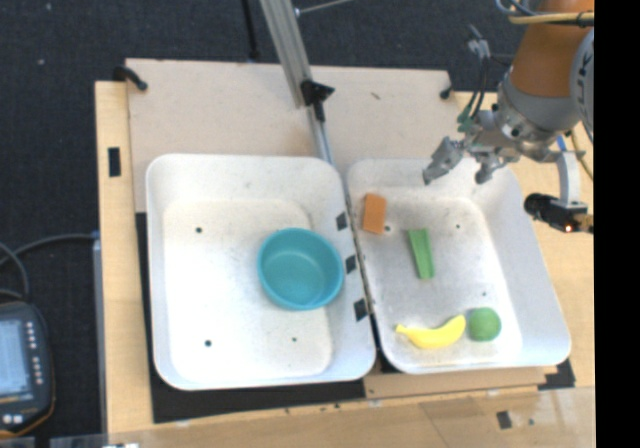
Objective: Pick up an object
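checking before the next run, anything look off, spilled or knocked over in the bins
Nothing stands out. The blue bowl sits upright in the left bin; the orange block, green block, banana and green ball lie apart, undamaged, in the right bin.

One fixed camera — high above, angled down on both bins point(160, 236).

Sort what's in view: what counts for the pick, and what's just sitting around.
For the pick: gripper, open, above the right bin; orange block; green bar; banana; green ball; blue bowl.

Just about: metal pole; handheld screen.
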{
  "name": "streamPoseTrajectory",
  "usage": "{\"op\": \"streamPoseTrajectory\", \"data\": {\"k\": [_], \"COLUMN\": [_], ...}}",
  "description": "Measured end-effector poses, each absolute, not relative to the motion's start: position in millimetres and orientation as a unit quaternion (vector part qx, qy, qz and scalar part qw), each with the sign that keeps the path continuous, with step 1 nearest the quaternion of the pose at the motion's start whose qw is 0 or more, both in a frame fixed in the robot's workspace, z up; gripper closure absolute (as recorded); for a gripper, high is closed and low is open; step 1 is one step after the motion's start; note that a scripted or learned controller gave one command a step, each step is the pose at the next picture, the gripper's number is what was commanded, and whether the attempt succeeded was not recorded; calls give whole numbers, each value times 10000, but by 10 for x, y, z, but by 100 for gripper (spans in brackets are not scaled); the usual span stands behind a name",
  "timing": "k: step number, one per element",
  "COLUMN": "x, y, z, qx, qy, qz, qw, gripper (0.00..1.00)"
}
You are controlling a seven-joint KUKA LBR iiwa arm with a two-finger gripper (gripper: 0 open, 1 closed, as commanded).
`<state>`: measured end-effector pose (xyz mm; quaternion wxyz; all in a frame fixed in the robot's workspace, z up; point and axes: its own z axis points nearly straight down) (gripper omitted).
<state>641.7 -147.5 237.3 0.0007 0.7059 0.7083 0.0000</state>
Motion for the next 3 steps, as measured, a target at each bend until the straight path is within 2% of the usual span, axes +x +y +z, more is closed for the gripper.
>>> {"op": "streamPoseTrajectory", "data": {"k": [1,2,3], "x": [6417,6346,6362], "y": [-1476,-1574,-1534], "z": [2373,1839,1220], "qx": [7058,7074,7068], "qy": [7084,7068,7074], "qz": [-2,-22,-22], "qw": [8,-8,-13], "gripper": [0,0,0]}}
